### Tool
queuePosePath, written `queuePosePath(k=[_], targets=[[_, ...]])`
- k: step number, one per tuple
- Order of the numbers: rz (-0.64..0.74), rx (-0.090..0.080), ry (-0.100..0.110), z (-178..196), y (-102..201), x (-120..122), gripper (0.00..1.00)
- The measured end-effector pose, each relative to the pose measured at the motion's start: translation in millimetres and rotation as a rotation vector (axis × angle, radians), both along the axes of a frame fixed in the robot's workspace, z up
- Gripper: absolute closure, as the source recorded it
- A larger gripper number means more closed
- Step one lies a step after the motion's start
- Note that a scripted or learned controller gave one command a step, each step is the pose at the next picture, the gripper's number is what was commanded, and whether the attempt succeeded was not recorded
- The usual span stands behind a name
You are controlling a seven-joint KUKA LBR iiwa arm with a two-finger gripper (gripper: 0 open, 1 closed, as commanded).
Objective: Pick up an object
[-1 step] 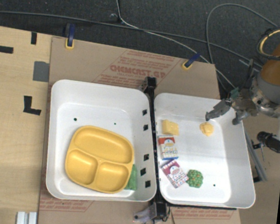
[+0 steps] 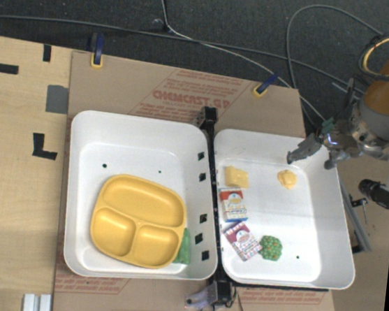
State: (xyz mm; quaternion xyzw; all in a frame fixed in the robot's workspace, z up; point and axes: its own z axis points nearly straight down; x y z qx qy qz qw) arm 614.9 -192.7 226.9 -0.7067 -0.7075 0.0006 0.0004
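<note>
Item logged: small yellow lump (image 2: 287, 178), lying in the right bin (image 2: 327, 224) near its far edge, well apart from the other contents. I judged it light and probably soft or rubbery (its make was too small to tell), best pinched across its middle from above. Nearer to me from the lump, along the bin's inner wall: a pale yellow block (image 2: 236, 177), two small printed packets (image 2: 233, 205), and a green tuft (image 2: 271, 247). The left bin (image 2: 80, 172) held a yellow divided tray (image 2: 137, 219) with a green scrap (image 2: 184, 247) at its edge.

Arm: reaching in over the right bin's far corner, wrist tilted. The gripper (image 2: 316, 152) hovered just beyond the lump, fingers spread apart, holding nothing. I reckoned a short drop toward the lump was needed.
</note>
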Motion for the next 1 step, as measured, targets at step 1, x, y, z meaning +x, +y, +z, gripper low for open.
queuePosePath(k=[1], targets=[[0.000,0.001,0.005,-63.7,-2.5,-4.0,0.00]])
